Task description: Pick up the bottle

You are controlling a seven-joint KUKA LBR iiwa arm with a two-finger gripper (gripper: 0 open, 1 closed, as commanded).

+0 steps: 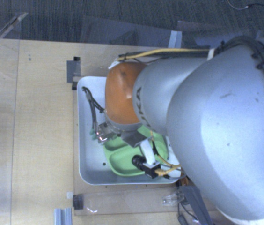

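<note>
My grey arm with its orange band (122, 95) reaches in from the right and hangs low over a white bin (84, 125). The gripper (104, 135) is down inside the bin, near its left-middle part, with the wrist covering it from above. Right under and beside it lies a light green plastic thing (121, 163) with a rounded, hollow shape, against the bin's front wall. I cannot tell whether this green thing is the bottle. A small teal bit (93, 134) peeks out at the gripper's left side. The arm hides most of the bin's right half.
Bare white bin floor (89, 158) shows along the left wall and in the front left corner. The bin sits on a pale wooden bench (29, 125), with black clamps (74, 71) at its corners. A clear sheet lies at the far left.
</note>
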